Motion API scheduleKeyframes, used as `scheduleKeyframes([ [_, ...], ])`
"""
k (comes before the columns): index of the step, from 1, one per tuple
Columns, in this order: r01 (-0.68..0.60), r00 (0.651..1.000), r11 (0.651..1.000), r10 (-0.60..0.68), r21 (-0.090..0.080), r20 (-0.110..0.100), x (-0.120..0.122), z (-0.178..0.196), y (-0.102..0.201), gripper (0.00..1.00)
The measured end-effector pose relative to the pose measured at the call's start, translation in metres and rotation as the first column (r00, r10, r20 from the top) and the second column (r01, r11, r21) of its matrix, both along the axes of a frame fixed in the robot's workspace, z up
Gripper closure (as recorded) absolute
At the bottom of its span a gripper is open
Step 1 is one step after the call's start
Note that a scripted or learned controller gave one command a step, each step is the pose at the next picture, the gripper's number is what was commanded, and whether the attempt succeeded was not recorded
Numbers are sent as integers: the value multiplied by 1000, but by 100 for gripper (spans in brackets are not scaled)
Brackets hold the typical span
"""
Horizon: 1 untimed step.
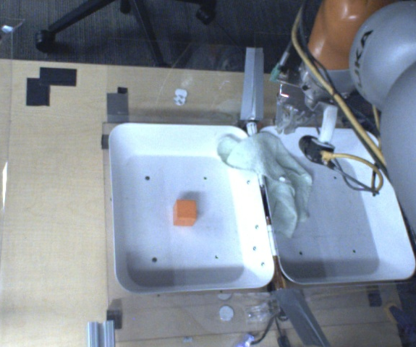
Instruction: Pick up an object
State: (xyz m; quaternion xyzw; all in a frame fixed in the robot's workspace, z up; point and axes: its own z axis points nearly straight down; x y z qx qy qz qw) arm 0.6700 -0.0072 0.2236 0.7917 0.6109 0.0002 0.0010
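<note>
The grey arm (399, 85) hangs over the right bin (352, 266). A pale cloth (276, 179) drapes across both bins' shared rim. The pincer (289, 118) hovers just above it. An orange cube (185, 212) sits in the left bin (142, 266).

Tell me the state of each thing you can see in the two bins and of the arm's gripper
orange block: resting flat on the floor of the left bin, apart from the walls, untouched.
pale green cloth: crumpled, draped over the divide between the two bins, mostly in the right bin.
gripper: above the far edge of the right bin, next to the cloth's far end.
</note>
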Motion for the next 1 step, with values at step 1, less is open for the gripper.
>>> scheduleKeyframes([
  [1, -6, 1000, 1000, 6, -1, 2, 1, 10, 1, 100],
])
